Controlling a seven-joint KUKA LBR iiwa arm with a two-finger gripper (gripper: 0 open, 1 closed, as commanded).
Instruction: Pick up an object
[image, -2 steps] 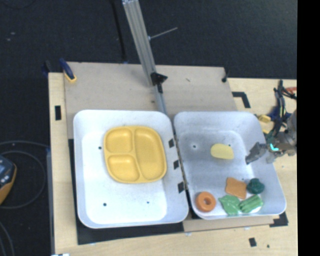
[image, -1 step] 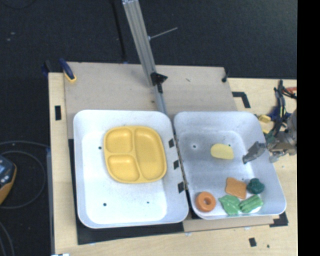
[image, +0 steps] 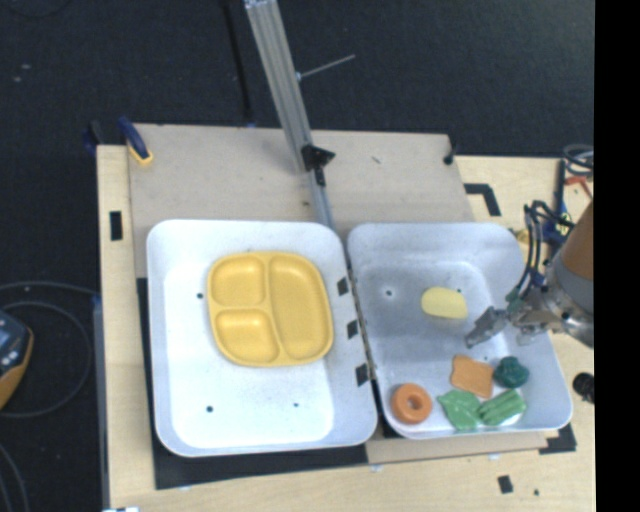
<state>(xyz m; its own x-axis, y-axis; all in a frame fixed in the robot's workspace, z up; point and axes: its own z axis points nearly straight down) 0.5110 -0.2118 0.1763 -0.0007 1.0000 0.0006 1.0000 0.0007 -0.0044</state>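
Over the right bin (image: 420, 245) the gripper (image: 487, 328) hovers with its jaws spread open and holding nothing, just right of the yellow lemon-shaped piece (image: 444, 302), above the orange block (image: 472, 376) and green toys (image: 487, 408).

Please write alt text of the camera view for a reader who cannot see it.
A grey arm's gripper hovers over the right white bin, near a pale yellow oval piece and small toy foods along the front. The left white bin holds a yellow three-compartment plastic plate.

Wooden bench (image: 400, 170) bears two white bins: left bin (image: 170, 330), right bin (image: 400, 250), side by side
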